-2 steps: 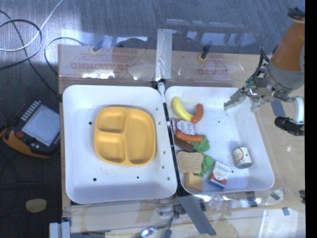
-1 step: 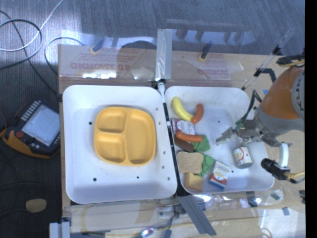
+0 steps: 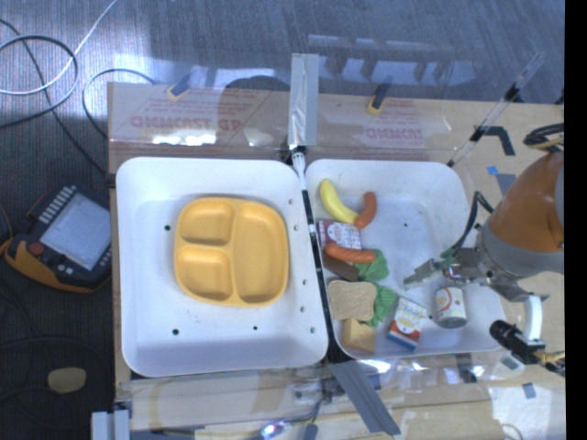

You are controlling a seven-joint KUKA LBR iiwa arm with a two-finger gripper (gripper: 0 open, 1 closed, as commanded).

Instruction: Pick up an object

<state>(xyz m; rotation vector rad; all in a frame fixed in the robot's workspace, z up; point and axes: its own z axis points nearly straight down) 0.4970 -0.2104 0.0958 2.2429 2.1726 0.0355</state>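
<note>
Gripper (image 3: 440, 271) sits low in the right bin (image 3: 431, 177), near its right wall, reaching in from the right. You can't tell the finger state from this view: too small, too cluttered with metal parts. Nothing visibly held.

Closest candidate is the small can (image 3: 449, 306), just below and beside the gripper, touching or nearly so; can't tell which. It lies tipped, round end facing up-left toward the camera, long axis running roughly up-left to down-right.

To do the grasp well, you'd want to come down over the can's middle and close across its short width, square to that axis, so it doesn't roll out. Watch the bin wall on the right and the small carton (image 3: 406, 323) just left of the can; both crowd the approach.

Further left, the pile: toast slice (image 3: 351, 300), green leafy piece (image 3: 383, 305), sausage (image 3: 348, 254), banana (image 3: 334, 202) pointing up-left to down-right, second sausage (image 3: 367, 209) beside it. All packed against the bin's left wall, harder picks.

Left bin (image 3: 138, 246) holds a yellow divided plate (image 3: 231, 250).
</note>
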